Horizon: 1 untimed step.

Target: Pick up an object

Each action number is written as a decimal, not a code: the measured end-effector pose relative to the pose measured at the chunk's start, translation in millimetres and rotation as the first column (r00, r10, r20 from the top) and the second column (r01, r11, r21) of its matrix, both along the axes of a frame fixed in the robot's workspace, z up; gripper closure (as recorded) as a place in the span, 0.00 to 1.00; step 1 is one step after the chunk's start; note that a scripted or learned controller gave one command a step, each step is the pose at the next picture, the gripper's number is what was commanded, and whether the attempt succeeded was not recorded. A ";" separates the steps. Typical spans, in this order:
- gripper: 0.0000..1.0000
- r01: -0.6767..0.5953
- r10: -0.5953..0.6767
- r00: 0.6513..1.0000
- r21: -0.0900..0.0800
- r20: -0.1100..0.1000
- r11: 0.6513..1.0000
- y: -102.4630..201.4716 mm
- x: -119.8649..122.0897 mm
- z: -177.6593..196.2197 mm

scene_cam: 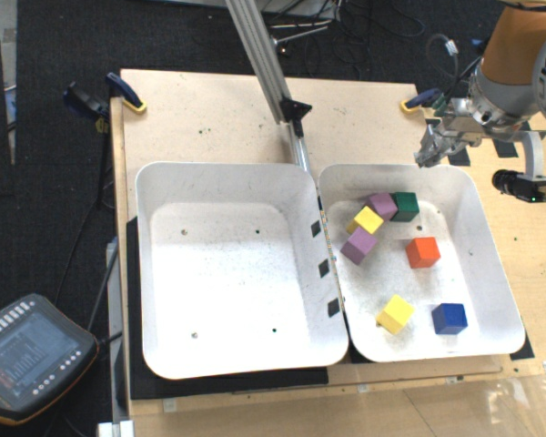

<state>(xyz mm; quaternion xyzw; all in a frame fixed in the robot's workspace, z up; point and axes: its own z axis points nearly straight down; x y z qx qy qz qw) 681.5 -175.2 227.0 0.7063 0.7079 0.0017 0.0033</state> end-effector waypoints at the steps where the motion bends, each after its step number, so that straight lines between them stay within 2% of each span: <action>1: 1.00 -0.004 0.004 1.000 0.003 -0.007 1.000 42.0 -14.0 7.2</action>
